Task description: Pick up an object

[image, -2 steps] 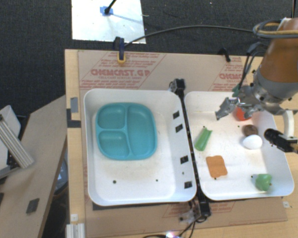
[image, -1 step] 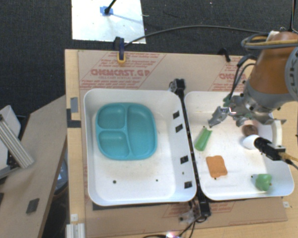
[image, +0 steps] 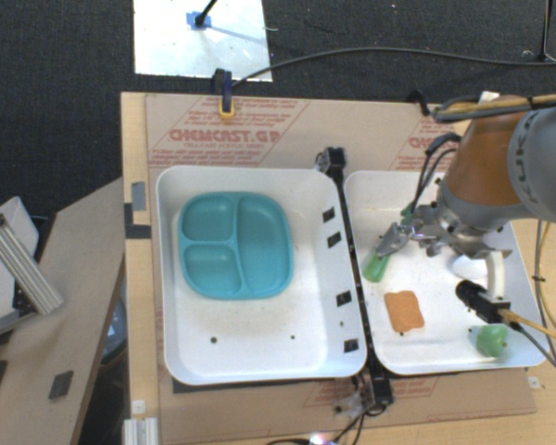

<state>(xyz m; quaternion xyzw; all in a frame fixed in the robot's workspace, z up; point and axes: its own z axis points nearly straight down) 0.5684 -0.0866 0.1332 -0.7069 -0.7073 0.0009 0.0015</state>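
A small green object [image: 376, 267], short and stubby, lies tilted on the floor of the right bin [image: 426, 364], close to that bin's left wall. My gripper [image: 389, 245] slants down toward it from the upper right, and its tip is just above the upper end of the green object. From this angle I cannot tell whether they touch, nor whether my gripper is spread or closed.

Near the green object, toward the front of the same bin, lies a flat orange piece [image: 404, 311] with rounded corners. Well apart from it, in the bin's front right corner, sits a round green lump [image: 489, 340]. My arm [image: 486, 160] comes in over the right side of this bin, its orange band above the grey wrist.

The left bin [image: 259, 341] stands touching the right one, and a row of black clips [image: 338, 267] runs along the wall they share. In its back half rests a teal plate [image: 235, 246] divided into three compartments.

Both bins sit on the tabletop [image: 259, 123], which is covered by a brown sheet with red lettering. A small blue and yellow clamp [image: 223, 95] grips the sheet's far edge. Beyond it, a white sheet [image: 167, 26] lies on the dark floor.
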